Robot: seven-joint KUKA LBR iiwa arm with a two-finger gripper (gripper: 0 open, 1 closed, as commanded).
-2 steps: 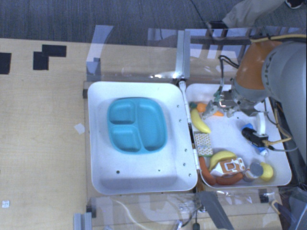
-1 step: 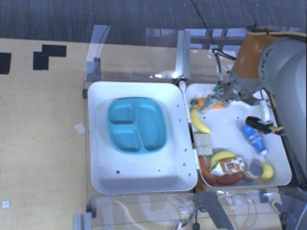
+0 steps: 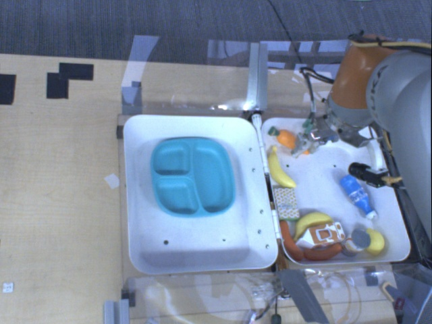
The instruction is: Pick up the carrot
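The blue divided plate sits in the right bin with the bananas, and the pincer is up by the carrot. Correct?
Not quite. The camera view shows the blue divided plate in the left bin. The bananas lie in the right bin, and the pincer is by the carrot.

A single fixed camera looks down from above the surface [image 3: 61,181] at a slant. It sits far enough back to take in both white bins side by side: the left bin [image 3: 135,248] lies near the middle of the picture and the right bin [image 3: 398,241] toward the right edge. Dark carpeted floor [image 3: 135,12] fills the top strip, beyond the far side. The grey arm [image 3: 398,86] enters from the right.
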